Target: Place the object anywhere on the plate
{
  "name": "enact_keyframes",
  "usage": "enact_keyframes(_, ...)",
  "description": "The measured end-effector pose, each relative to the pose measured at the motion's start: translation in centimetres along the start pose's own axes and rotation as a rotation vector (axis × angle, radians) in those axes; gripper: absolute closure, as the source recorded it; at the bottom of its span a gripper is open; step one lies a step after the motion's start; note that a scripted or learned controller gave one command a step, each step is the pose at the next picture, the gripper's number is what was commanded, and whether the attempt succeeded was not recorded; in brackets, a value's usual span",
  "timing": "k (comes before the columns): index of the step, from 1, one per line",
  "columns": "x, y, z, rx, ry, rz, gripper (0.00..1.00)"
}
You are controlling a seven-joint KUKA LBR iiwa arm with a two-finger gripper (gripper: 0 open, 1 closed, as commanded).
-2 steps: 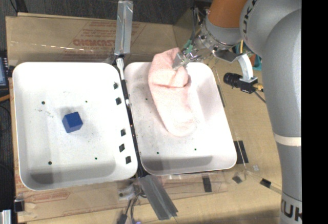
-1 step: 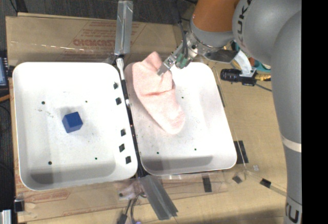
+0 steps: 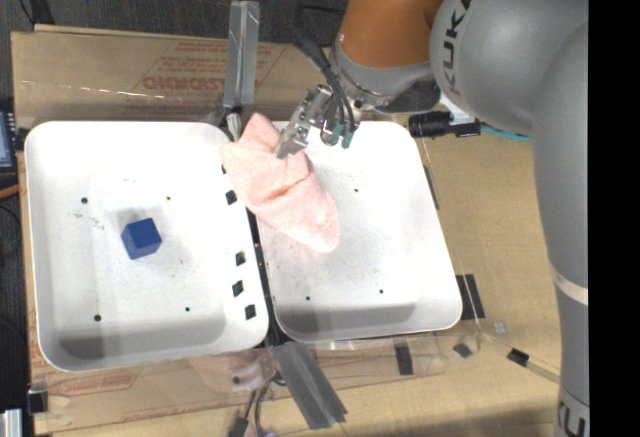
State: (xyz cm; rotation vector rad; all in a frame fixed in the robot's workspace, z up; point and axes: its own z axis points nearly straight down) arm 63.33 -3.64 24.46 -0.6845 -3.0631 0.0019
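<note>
1. Two shallow white bins sit side by side on a brown cardboard-covered bench, seen from above at a slant. The left bin [image 3: 60, 255] holds a small blue cube [image 3: 142, 237] near its middle. The right bin [image 3: 400, 255] holds a pink cloth [image 3: 290, 195].

2. The grey arm [image 3: 500, 35], with its orange band, reaches in from the right and bends down toward the far left corner of the right bin.

3. The gripper [image 3: 293, 143] is at the upper end of the pink cloth, touching it. The cloth appears pinched at that spot and seems to hang from the gripper, but the view is too small and cluttered to show how the jaws stand, so I cannot tell whether they are apart or closed.

4. The cloth is long and crumpled. Its long axis runs diagonally, from the gripper at the upper left down toward the lower right, ending near the middle of the right bin. Its upper left edge drapes over the rim where the two bins meet.

5. No plate can be made out in this view.

6. Judging from this, the cloth trails below and to the right of the gripper, so any carrying move would drag that loose lower end behind, and a weak pinch could let it slip.
</note>
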Motion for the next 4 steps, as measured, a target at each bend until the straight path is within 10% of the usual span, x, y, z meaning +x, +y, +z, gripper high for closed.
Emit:
enact_keyframes(1,4.1,3.6,1.2,0.0,0.0,-0.402,1.0)
enact_keyframes(3,11.9,10.8,1.0,0.0,-0.002,-0.445,1.0)
enact_keyframes(4,11.9,10.8,1.0,0.0,-0.002,-0.445,0.0)
